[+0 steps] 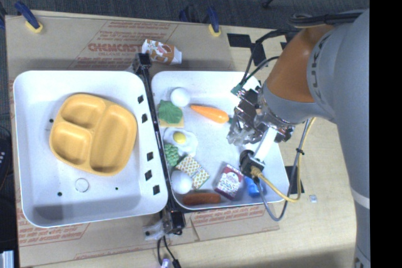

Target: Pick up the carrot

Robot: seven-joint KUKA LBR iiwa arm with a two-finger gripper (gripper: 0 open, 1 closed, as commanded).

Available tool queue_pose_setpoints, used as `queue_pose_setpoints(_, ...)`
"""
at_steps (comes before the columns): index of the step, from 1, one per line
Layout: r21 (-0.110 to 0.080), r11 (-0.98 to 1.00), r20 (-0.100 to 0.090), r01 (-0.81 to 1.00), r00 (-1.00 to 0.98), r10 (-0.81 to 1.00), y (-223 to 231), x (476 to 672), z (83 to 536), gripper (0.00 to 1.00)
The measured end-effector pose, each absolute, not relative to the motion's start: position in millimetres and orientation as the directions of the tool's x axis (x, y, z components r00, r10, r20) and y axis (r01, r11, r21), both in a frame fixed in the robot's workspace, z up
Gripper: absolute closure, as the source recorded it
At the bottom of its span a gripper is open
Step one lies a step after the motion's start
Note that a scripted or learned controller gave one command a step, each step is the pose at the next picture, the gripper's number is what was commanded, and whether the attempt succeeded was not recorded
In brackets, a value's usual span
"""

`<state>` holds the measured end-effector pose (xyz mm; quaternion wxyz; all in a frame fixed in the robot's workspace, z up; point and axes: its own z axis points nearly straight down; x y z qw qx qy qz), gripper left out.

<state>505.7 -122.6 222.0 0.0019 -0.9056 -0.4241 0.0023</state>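
Approach step: the tool (242, 130), its state not discernible, is poised just beside the carrot (210, 113) near the right bin's (207, 80) far edge; descent onto the carrot is required next.

Red "CHEMCAST" print on the cardboard sheet (119, 47) behind the bins, smaller lines beneath it unreadable

Two shallow white plastic bins (25, 135) sit side by side. The left one holds one yellow three-compartment plate (93, 133). The right one holds one orange carrot (210, 113), two white eggs (180, 96), one fried egg with a yellow yolk (181, 139), two green leafy pieces (169, 113) (one partly hidden), one checkered packet (192, 171), one dark red box (229, 182), one reddish-brown sausage (201, 199) and one small blue item (252, 187).
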Motion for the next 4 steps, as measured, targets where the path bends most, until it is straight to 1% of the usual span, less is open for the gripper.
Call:
queue_pose_setpoints(1, -0.007, -0.758, -0.003, 0.652, 0.758, 0.652, -134.6, 475.3, 127.4, 1.00)
queue_pose_setpoints(2, -0.006, -0.759, -0.002, 0.651, 0.759, 0.651, -134.8, 475.5, 127.6, 0.00)
queue_pose_setpoints(3, -0.004, -0.604, 0.000, 0.797, 0.604, 0.797, -151.6, 610.4, 173.0, 0.00)
queue_pose_setpoints(4, -0.003, -0.523, 0.000, 0.852, 0.523, 0.852, -105.4, 614.8, 91.8, 0.00)
